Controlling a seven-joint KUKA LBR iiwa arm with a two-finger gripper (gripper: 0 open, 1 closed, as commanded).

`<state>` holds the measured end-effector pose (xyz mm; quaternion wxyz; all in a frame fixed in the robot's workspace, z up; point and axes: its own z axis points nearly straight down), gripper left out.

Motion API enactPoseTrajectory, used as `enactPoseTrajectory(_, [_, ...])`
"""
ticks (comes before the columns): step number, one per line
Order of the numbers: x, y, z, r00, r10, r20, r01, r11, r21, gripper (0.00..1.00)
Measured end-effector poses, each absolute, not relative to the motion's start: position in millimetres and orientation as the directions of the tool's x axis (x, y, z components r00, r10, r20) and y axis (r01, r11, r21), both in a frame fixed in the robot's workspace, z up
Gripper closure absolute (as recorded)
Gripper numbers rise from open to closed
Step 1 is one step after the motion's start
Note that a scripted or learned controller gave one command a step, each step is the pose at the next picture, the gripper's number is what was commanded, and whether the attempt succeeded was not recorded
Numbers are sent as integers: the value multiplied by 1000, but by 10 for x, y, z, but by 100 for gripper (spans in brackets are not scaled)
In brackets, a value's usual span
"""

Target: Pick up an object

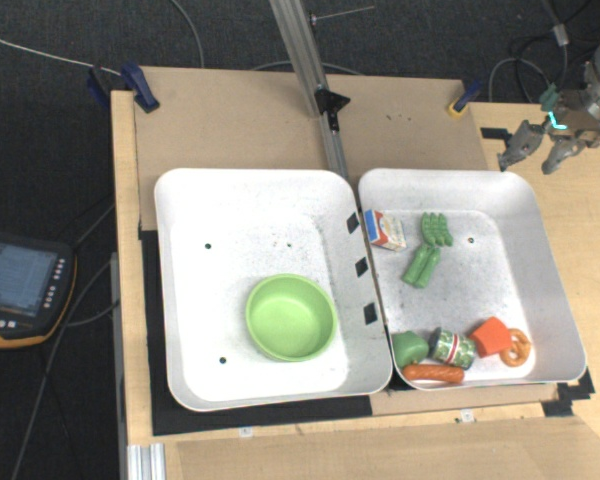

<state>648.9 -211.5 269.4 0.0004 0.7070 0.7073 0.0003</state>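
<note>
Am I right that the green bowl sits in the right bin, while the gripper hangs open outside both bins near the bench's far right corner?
Not quite. The camera view shows the green bowl in the left bin, not the right bin. The rest holds: the gripper hangs open outside both bins, near the bench's far right corner.
</note>
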Motion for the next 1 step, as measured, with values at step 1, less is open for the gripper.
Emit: enactPoseTrajectory(1, [6489,-2115,2693,0,1000,0,1000,0,1,0])
